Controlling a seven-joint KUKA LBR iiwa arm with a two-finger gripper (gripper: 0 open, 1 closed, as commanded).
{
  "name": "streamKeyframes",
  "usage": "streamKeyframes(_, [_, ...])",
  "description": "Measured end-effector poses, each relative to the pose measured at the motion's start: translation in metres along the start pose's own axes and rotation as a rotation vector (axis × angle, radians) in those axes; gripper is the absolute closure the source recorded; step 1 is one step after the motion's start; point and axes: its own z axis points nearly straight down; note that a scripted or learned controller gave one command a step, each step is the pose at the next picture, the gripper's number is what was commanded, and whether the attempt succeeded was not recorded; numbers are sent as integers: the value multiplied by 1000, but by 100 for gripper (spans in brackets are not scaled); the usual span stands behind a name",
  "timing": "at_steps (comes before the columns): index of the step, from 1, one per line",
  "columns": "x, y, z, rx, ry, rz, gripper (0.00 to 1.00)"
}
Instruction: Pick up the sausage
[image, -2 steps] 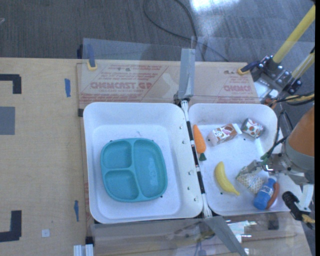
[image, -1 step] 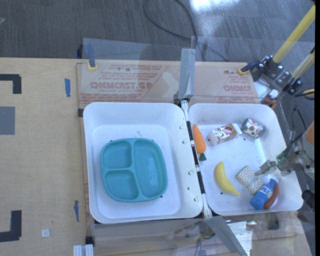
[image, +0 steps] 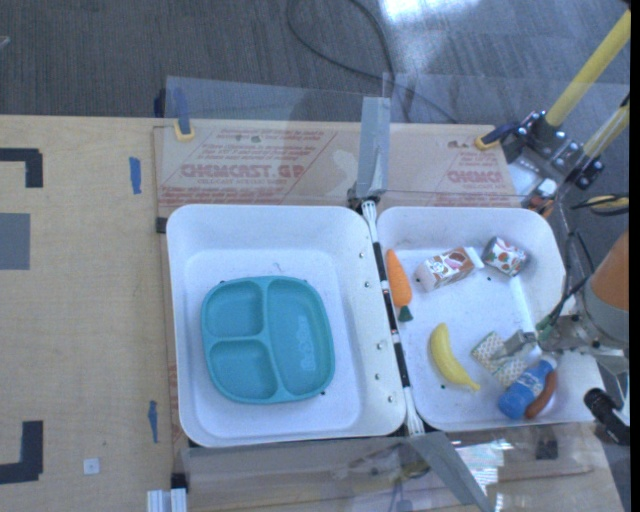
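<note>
**One claw low in the right bin, sausage wedged beside a blue bottle**

Two white bins sit side by side on the counter (image: 80, 300). The arm reaches in from the right, and its claw (image: 522, 343) hangs low over the right bin (image: 545, 235), close to a small patterned packet (image: 491, 349). Whether the claw is open or closed cannot be told from this angle, and nothing is visibly held in it.

The sausage (image: 541, 398) lies just below and slightly right of the claw, near the bin's bottom right corner. It is a short reddish-brown cylinder with rounded ends, lying at a slant, partly hidden and touching the blue bottle (image: 523, 388) at its left.

The main risk, in my judgement, is crowding. The bottle presses against the sausage, so a closing claw may catch the bottle instead, or grip both and drop them. The sausage looks smooth and round, so it could roll or slip toward the bin wall. The packet beside the claw could also be nudged or grabbed by mistake.

A banana (image: 452, 358) lies left of the claw. A carrot (image: 399, 281), a small carton (image: 449, 267) and a small can (image: 504, 256) lie above and left of it. The left bin (image: 200, 230) holds a teal divided plate (image: 267, 339).
</note>
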Motion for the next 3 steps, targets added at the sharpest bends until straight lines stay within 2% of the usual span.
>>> streamKeyframes(1, [28, 28, -5, -6, -23, -120, 0])
streamKeyframes(2, [-3, -4, -21, 6, -9, 60, 0])
streamKeyframes(3, [-6, -4, -155, 7, -14, -112, 0])
